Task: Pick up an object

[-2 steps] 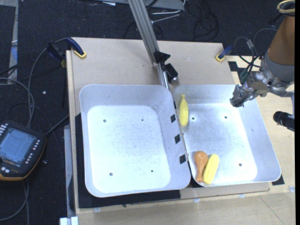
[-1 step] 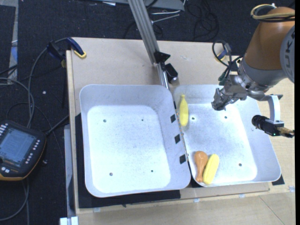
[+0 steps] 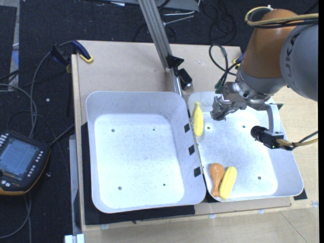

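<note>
Better to drop the gripper (image 3: 219,111) straight down over the banana (image 3: 198,120) just to its left, closing across the narrow width. Cannot tell how the gripper is set. Smooth, curved yellow plastic, likely slippery. Further toward the front: an orange drumstick (image 3: 216,177) touching a yellow block (image 3: 228,181).

We see the grey KUKA arm (image 3: 298,49) with its orange band reaching in from the right, wrist bent downward, its dark two-finger metal gripper (image 3: 218,113) pointing down and leftward
</note>
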`<state>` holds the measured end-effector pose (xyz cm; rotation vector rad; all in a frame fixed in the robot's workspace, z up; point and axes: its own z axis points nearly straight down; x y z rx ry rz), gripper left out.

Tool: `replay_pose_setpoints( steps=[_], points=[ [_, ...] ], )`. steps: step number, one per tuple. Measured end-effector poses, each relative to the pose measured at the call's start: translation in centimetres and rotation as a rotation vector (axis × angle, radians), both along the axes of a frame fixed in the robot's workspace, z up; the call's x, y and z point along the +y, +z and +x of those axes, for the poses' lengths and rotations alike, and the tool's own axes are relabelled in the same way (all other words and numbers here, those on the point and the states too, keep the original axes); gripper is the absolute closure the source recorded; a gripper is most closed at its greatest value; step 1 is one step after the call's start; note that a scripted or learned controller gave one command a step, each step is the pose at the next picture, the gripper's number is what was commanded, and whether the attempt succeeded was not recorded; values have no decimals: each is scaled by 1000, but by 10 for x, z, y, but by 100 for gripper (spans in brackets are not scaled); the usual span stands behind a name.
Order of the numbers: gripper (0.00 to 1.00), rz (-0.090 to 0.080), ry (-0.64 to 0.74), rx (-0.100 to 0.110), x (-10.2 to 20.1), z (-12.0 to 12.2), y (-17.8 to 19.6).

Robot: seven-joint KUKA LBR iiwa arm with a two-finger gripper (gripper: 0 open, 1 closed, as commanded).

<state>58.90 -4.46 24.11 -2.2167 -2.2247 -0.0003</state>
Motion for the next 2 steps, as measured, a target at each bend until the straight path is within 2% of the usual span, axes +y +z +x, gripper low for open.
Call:
replay_pose_setpoints(
  steps=[2],
  points=[
    [100, 0, 1, -1, 105, -11, 15]
  ],
)
